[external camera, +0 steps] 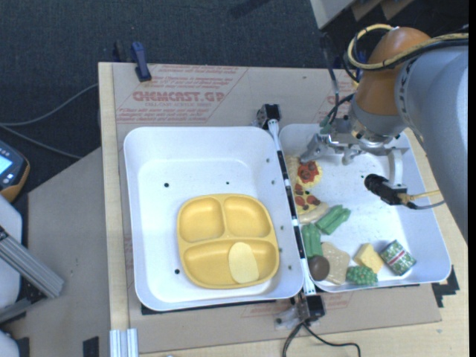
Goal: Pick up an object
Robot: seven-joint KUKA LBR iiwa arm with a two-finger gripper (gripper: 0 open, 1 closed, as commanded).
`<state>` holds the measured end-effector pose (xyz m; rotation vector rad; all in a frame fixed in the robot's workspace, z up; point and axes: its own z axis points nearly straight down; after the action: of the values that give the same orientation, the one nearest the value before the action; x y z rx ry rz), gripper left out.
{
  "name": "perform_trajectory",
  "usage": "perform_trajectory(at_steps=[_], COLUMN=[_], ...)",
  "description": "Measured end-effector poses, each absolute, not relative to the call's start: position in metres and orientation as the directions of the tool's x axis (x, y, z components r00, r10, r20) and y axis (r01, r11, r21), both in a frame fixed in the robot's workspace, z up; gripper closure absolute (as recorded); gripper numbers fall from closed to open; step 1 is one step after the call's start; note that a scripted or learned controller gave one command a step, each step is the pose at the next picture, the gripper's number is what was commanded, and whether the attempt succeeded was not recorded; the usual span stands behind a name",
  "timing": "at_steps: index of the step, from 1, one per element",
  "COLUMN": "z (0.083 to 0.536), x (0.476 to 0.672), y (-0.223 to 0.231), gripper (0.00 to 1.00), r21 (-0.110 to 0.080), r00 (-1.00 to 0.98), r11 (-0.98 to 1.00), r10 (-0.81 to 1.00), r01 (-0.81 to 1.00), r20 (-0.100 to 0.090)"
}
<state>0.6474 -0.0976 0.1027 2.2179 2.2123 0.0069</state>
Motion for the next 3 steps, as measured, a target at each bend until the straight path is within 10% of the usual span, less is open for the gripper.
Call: perform_trajectory(at_steps=[2,3], z=[0.087,0.085], x=[0.493,0.56], y=[-0.1,-0.108], gripper=[0.0,0.0], r21=[0.003,0.006], r00=[0.005,-0.002], r11=[-0.005,0.002], r10=[1.0,1.0], r01=[1.0,1.0], r20=[-0.001,-0.002])
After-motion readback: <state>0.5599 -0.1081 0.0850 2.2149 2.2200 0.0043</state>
